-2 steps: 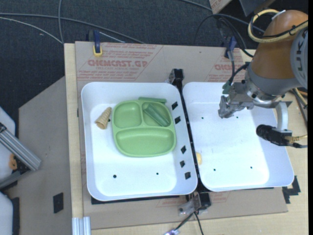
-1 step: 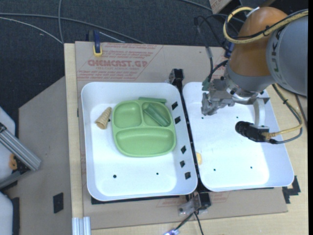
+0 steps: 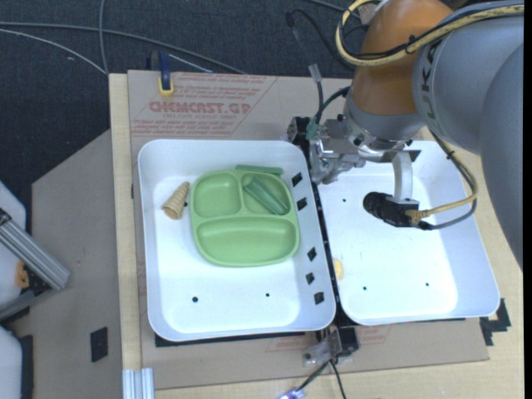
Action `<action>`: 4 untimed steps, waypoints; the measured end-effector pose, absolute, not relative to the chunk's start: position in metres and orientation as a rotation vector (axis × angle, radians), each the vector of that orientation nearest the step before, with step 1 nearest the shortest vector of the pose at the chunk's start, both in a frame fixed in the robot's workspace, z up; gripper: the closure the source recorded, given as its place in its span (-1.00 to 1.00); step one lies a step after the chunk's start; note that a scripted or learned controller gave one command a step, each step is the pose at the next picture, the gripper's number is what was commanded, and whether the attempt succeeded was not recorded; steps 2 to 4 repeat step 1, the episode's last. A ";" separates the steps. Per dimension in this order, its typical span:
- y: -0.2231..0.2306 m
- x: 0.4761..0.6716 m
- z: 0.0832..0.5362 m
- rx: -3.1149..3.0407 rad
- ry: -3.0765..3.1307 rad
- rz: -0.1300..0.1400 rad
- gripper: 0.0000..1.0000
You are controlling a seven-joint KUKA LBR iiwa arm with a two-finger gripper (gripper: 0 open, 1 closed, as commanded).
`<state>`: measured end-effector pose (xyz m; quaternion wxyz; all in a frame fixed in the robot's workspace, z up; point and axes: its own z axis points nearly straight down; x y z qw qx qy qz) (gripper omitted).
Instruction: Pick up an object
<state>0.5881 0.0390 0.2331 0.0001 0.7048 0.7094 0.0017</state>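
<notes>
Red print on the brown board [image 3: 199, 106] under the bins read "CHEMCAST GP"; the smaller lines around it were too fine to read. A blue-handled clamp [image 3: 165, 71] sat on the board's far edge.

The left bin [image 3: 151, 248] held a green divided plate [image 3: 241, 239] near its middle. In the plate's upper right compartment lay a darker green elongated piece [image 3: 268, 194], its long axis running from upper left to lower right in the camera view. A flat green strip [image 3: 258, 170] lay just beyond the plate's far rim. A tan waffle cone [image 3: 175, 200] lay on the bin floor just left of the plate, its long axis slanting from upper right to lower left.

The gripper [image 3: 322, 158] hung over the wall shared by the two bins, near their far end. It was to the right of the green piece and apart from it, with nothing seen in its grasp. Whether it was spread or closed could not be told.

In the right bin [image 3: 465, 281], a small yellow bit [image 3: 337, 268] lay against the left wall.
</notes>
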 end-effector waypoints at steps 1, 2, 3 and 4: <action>0.089 0.602 0.241 2.215 2.227 0.005 1.00; 0.089 0.602 0.241 2.215 2.227 0.005 1.00; 0.089 0.602 0.241 2.215 2.227 0.005 1.00; 0.089 0.602 0.241 2.215 2.227 0.005 1.00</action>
